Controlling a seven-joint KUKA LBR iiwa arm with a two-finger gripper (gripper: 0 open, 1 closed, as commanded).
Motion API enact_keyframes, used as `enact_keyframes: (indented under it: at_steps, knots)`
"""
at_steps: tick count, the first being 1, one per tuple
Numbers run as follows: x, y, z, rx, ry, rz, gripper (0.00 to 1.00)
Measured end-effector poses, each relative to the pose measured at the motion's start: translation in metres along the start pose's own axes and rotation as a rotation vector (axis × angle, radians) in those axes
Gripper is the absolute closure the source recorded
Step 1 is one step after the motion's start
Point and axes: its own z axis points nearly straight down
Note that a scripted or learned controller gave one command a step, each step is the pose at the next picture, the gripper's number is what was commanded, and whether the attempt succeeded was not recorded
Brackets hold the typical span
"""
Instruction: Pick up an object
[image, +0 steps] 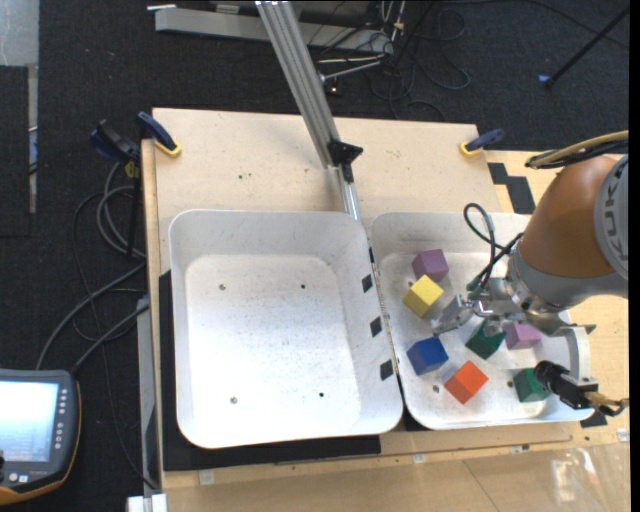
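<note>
Nearest me, along the front of the right bin (415, 415), an orange cube (466, 382) is sitting with a blue cube (428, 355) just to its left and a dark green block (529, 385) off to its right, beside a black fitting. A step further back the gripper (478, 317) is hanging low over the middle of the pile, right above a green block (485, 343), with a lilac block (521, 335) poking out beside it. Whether its fingers are spread or closed I cannot tell; the wrist and cabling are covering them, and nothing is plainly showing between them.

To my eye the arm is settling on a pick, and the green block looks the likeliest target. Doing it well would mean coming straight down, squaring up to two flat faces and keeping off the lilac neighbour, which is crowding close.

Behind those, a yellow cube (423, 294) and a purple cube (431, 264) are lying near each other. All the pieces look like small, matte, hard-edged blocks, easy to pinch on flat sides. The left bin (200, 235) is speckled white plastic, shallow and round-cornered. Both are resting on a pale wooden counter (260, 160), with a metal pole (305, 85) slanting away at the back.
</note>
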Motion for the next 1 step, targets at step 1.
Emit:
enact_keyframes:
  at_steps: [1]
  knots:
    - [-0.0023, 0.0055, 0.0292, -0.025, -0.008, -0.001, 0.00]
